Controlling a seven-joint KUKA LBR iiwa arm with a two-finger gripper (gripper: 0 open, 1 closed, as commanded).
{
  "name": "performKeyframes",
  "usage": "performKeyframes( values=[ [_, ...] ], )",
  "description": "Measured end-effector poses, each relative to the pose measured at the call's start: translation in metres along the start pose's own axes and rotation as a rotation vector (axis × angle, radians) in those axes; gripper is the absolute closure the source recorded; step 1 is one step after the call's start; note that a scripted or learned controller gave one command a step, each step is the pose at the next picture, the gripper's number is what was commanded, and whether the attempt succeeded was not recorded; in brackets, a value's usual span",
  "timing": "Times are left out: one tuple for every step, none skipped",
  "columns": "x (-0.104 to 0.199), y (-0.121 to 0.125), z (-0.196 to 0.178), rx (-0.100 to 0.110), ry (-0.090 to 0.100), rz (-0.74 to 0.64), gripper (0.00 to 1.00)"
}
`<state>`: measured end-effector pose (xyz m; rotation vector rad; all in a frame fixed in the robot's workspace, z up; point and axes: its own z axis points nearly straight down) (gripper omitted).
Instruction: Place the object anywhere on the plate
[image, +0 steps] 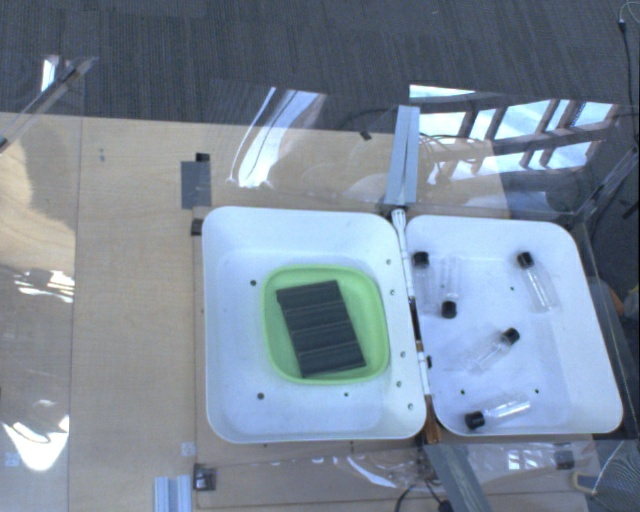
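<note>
A dark ridged block (319, 328) already lies on the green plate (375, 300) in the left bin (230, 300) (task apparently complete); capped vials (497, 348) sit scattered in the right bin (590, 330). The claw's state cannot be told.

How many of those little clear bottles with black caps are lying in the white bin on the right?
5: top left, left middle, top right, centre, bottom. More could escape notice, being see-through.
</note>
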<state>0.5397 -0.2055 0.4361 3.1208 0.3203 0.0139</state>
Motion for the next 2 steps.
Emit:
performKeyframes(
  values=[
    [0.000, 0.000, 0.000, 0.000, 0.000, 0.000, 0.00],
    [0.046, 0.008, 0.039, 0.003, -0.004, -0.005, 0.00]
  ],
)
